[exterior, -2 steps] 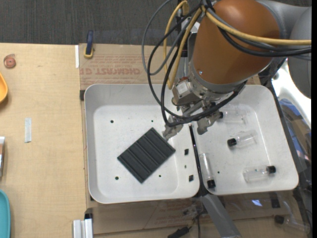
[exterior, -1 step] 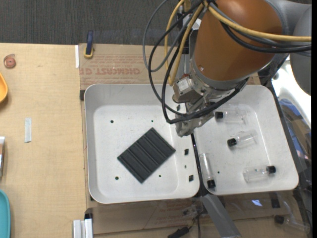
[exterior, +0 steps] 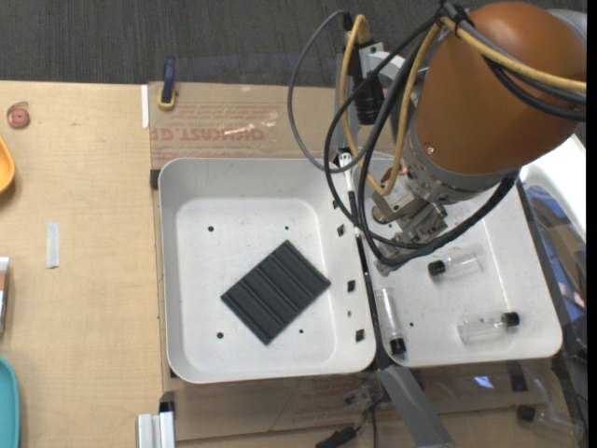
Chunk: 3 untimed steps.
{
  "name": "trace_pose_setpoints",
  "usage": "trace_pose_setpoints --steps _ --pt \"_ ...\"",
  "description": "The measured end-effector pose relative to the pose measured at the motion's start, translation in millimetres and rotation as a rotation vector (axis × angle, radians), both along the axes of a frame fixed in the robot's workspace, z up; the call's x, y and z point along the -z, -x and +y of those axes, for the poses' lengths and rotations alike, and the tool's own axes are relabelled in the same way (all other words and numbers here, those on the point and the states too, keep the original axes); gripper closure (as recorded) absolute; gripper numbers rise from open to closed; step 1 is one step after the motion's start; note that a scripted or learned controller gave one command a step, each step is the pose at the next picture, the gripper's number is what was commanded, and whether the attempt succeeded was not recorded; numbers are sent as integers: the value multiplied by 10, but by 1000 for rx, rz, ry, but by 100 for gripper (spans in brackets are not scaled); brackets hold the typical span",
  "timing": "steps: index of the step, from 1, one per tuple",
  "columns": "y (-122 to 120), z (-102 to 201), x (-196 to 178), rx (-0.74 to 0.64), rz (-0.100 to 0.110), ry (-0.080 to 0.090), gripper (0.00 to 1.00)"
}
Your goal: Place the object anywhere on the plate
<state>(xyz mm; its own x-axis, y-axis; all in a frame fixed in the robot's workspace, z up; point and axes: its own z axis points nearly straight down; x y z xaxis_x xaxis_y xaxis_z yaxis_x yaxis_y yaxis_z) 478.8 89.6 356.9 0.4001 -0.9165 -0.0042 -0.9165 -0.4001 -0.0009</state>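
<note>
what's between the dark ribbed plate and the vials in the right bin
In the camera view, the bins' adjoining white rims lie between the dark ribbed plate and the clear vials; one vial lies just beside them.

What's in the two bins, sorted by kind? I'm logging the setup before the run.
Dark ribbed plate, left bin: 1
Clear vials with black caps, right bin: 3, at and
Total: 4

plate in left bin; three vials in right bin
</note>
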Motion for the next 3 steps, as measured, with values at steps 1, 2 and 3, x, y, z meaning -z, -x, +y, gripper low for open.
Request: trace_pose_setpoints --steps 1,2,3 --pt "12 116 961 -448 2 0 100" --pt "-642 -464 717 -607 0 -2 100" --pt "-173 327 582 -953 1 -3 100"
